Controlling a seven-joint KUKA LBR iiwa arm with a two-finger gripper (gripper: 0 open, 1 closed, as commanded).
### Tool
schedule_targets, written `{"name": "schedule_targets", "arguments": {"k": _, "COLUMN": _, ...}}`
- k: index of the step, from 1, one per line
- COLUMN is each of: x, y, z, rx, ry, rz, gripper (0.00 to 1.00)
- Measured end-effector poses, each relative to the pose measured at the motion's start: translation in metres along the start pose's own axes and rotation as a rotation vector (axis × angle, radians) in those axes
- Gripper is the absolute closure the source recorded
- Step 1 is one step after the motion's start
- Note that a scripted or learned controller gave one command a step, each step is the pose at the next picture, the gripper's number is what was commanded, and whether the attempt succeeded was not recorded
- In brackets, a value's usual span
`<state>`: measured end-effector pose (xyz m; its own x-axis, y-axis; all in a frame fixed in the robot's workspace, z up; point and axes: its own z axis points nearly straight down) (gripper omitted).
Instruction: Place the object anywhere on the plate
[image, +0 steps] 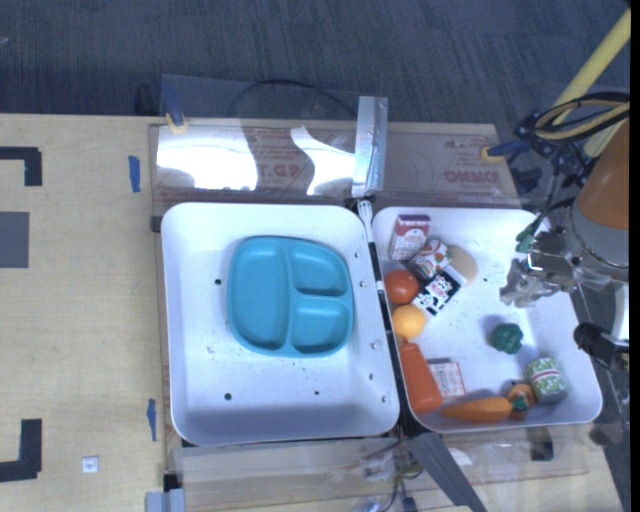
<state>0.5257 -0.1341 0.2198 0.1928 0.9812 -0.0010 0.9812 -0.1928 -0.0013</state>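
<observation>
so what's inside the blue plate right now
No object lies in any of the three compartments of the blue plate, which sits in the left bin. Nothing covers it; all the items are in the right bin.

Blue plate in left bin

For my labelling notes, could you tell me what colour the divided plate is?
The divided plate is light blue, seen in the camera view.
</observation>
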Motion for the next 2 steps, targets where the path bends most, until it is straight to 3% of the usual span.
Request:
{"name": "schedule_targets", "arguments": {"k": 1, "x": 0.039, "y": 0.058, "z": -0.125, "rx": -0.009, "ry": 0.002, "rz": 0.107, "gripper": 1.00}}
{"name": "schedule_targets", "arguments": {"k": 2, "x": 0.105, "y": 0.115, "z": -0.066, "rx": 0.000, "ry": -0.001, "rz": 0.309, "gripper": 1.00}}
